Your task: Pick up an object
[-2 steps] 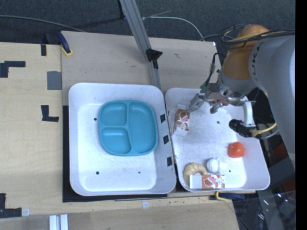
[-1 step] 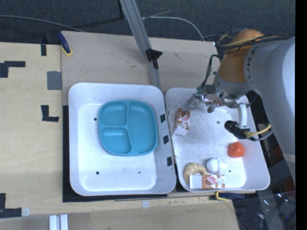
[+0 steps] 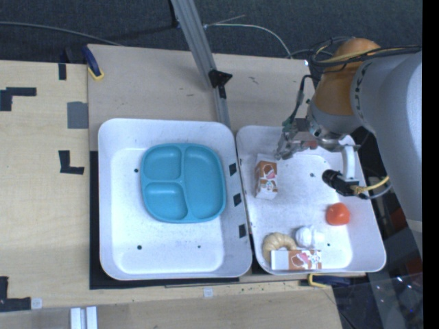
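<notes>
We see a blue tray in the left bin; the right bin holds a carton — white, brown-printed — beside the gripper, whose jaws we cannot tell.

A: What does the arm look like?
B: Thick, rounded grey segments, with an orange band wrapping the wrist section.
A: Any cabling?
B: Thin dark cables run around the orange part, and a black fitting with a yellowish cable sits at about four o'clock from it.
A: And the tip?
B: Small metallic hardware, too blurred to detail.
</notes>
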Controlling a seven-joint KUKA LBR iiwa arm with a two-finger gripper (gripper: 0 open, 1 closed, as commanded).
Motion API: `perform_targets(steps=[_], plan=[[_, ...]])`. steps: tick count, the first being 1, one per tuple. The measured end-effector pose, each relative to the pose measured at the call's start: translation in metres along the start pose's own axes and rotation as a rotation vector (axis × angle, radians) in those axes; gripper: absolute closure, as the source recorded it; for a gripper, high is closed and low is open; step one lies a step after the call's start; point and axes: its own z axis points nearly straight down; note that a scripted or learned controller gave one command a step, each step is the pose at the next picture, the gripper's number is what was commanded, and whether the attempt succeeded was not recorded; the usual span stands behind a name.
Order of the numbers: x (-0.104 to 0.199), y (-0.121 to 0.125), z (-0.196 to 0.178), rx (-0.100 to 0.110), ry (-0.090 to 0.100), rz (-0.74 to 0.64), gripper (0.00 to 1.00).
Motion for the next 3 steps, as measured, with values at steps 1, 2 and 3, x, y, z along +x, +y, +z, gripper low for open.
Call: perform_targets(steps=[1, 2, 3], plan=[[0.004, -0.006, -0.048, 0.021, 0.003, 0.001, 1.0], [0.004, -0.003, -0.101, 0.019, 0.002, 0.002, 1.0], [0.004, -0.003, -0.1, 0.025, 0.003, 0.002, 1.0]])
